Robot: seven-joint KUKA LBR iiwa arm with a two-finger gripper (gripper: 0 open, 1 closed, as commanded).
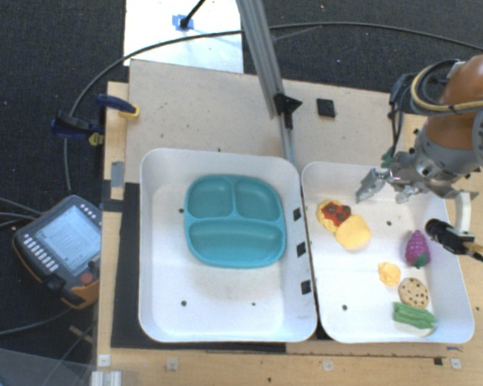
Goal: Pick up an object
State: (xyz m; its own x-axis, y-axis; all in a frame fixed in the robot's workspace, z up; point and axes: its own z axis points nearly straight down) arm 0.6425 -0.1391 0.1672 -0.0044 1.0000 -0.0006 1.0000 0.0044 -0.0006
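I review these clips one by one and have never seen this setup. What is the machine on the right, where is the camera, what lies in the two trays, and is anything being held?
One camera looks down at a slant from above the bench. The grey and orange robot arm reaches in from the right. Its gripper hangs open over the right bin, holding nothing. That bin holds toy food: a pizza slice, a yellow lump, purple grapes, a cookie and a green piece. The left bin holds a teal divided plate.
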